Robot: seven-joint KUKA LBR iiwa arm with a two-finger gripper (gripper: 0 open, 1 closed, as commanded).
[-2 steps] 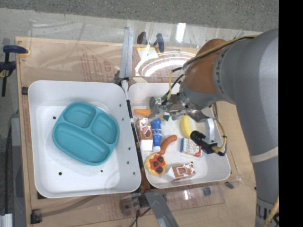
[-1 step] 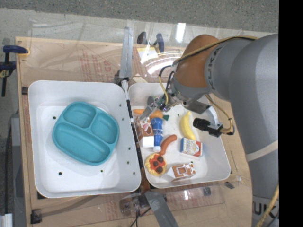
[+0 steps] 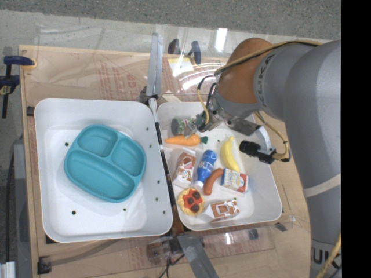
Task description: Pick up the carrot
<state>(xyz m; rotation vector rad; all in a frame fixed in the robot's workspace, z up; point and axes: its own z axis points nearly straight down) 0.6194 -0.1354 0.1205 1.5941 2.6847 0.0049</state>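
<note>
Carrot: the carrot [image 3: 183,139] lies flat on the floor of the right bin [image 3: 268,200], in its far-left part, close to the wall shared with the left bin. Its orange body points left and its green top points right.

Gripper: the gripper [image 3: 186,125] hangs at the far-left corner of the right bin, just beyond the carrot on the far side. From here it is a dark, blurred lump at the end of the wrist, and I cannot tell how its jaws stand. Nothing shows between them; the carrot rests on the bin floor, just on the near side of it.

Arm: the grey arm [image 3: 301,97] comes in from the right and bends over the far side of the right bin, with its orange band [image 3: 243,77] sitting above the wrist.

Right bin, other things: near the carrot, toward the front, lie a small carton [image 3: 185,169], a blue and white bottle [image 3: 205,165], a sausage [image 3: 213,180], a banana [image 3: 229,154], a little box [image 3: 235,180], a pizza slice [image 3: 192,201] and another small carton [image 3: 224,209].

Left bin: the left bin [image 3: 52,213] holds a teal divided plate [image 3: 104,162] lying flat near its middle, well apart from the carrot.
</note>
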